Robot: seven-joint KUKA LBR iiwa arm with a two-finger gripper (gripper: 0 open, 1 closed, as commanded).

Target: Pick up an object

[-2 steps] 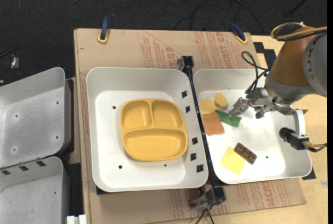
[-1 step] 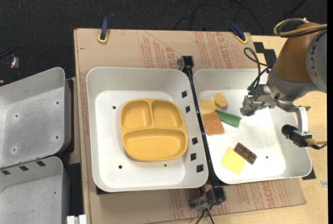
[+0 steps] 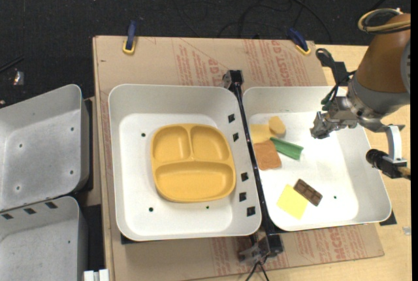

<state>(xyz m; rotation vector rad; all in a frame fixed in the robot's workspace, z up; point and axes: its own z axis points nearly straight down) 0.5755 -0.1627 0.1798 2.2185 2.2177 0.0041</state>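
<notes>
1. Two shallow white bins sit side by side on a cardboard-covered bench [image 3: 163, 57].
2. The left bin [image 3: 124, 142] holds a yellow divided plate [image 3: 193, 163] at its centre.
3. The right bin [image 3: 366, 188] holds a cluster of small items along its left edge: a pale yellow block [image 3: 277, 125] touching a yellow slab [image 3: 260, 134], a green stick [image 3: 287, 148], and an orange-brown square [image 3: 268, 155].
4. Near the front edge lie a bright yellow square [image 3: 291, 202] and a brown bar [image 3: 307, 191] touching it.
5. The gripper [image 3: 322, 130] hangs over the right bin's back right area, apart from every item; it grasps nothing, and whether it is spread or closed cannot be told.
</notes>
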